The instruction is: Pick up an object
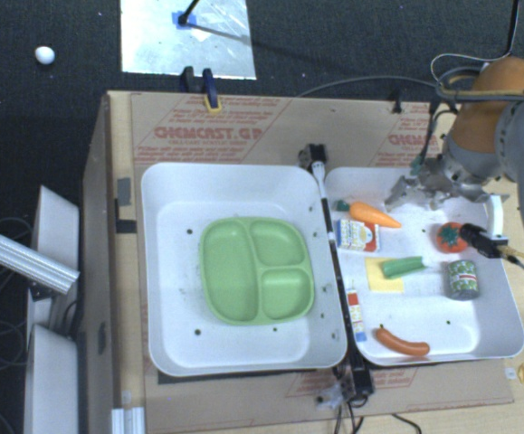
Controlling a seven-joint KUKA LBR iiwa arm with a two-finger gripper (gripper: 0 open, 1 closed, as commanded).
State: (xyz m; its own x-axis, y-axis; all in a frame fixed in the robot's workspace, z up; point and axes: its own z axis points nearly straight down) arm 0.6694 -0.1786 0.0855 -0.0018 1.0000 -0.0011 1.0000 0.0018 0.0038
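Presently I find the objects in the right bin [501, 328], right of frame centre: one carrot [374, 213], one tomato [451, 236], one green stick [402, 266], one yellow slice [384, 276], one sausage [402, 342], one can [462, 278], one carton [356, 235]. My gripper [422, 191] hangs at the bin's upper edge, just right of the carrot, the arm [501, 120] bent in from the upper right; whether it grasps anything I cannot tell. One green tray [254, 269] sits in the left bin [176, 202].

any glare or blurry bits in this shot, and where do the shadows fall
Camera view: even, soft light; the two white bins read bright but keep detail. Strongest glare sits on the shiny sheet on the floor. The green tray and the carrot are fairly sharp; the gripper looks slightly soft, with a faint shadow under it on the right bin's floor.
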